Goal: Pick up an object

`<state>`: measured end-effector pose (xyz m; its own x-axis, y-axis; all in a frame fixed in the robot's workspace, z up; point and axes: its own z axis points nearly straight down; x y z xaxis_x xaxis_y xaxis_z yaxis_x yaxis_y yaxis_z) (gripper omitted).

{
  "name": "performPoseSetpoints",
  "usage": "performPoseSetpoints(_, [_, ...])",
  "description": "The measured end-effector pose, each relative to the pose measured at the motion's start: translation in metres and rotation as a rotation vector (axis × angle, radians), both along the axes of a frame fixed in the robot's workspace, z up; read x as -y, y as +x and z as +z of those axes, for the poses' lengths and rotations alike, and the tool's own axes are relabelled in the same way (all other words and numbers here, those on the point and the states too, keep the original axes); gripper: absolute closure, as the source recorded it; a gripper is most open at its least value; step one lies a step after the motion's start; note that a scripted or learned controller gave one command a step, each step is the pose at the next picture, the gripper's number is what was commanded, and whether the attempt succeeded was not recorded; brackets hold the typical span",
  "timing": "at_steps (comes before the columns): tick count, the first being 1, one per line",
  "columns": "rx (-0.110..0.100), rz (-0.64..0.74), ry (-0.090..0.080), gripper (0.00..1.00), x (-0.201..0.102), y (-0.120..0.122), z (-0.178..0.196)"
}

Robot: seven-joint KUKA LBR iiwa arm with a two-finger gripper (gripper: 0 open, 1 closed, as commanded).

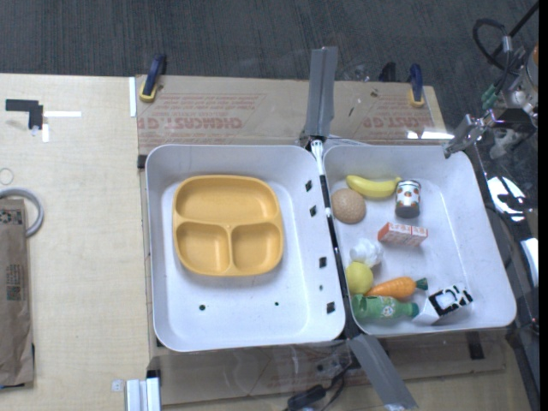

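Observation:
The right bin (479,229) holds several small items. A yellow banana (372,185) lies at its far side, with a brown round ball (348,205) to its left and a small can (408,198) to its right. A red and white carton (402,235) lies mid-bin. Below it are a white lumpy object (366,252), a lemon (360,276), a carrot (396,288) and a green bottle (385,308) on its side. A black and white object (450,300) sits in the near right corner.
The left bin (163,255) holds a yellow divided plate (229,225). A grey divider bar (321,92) runs between the bins at the back. Cables and a metal clamp (467,131) stand at the right bin's far right corner. A brown bag (15,289) lies far left.

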<state>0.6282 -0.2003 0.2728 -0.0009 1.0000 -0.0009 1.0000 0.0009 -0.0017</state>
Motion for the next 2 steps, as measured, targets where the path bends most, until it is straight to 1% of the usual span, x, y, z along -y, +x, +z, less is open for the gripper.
performPoseSetpoints(1, [0.000,0.000,0.000,0.00,0.000,0.000,0.000])
performPoseSetpoints(2, [-0.001,-0.291,-0.001,0.00,-0.003,0.012,-0.023])
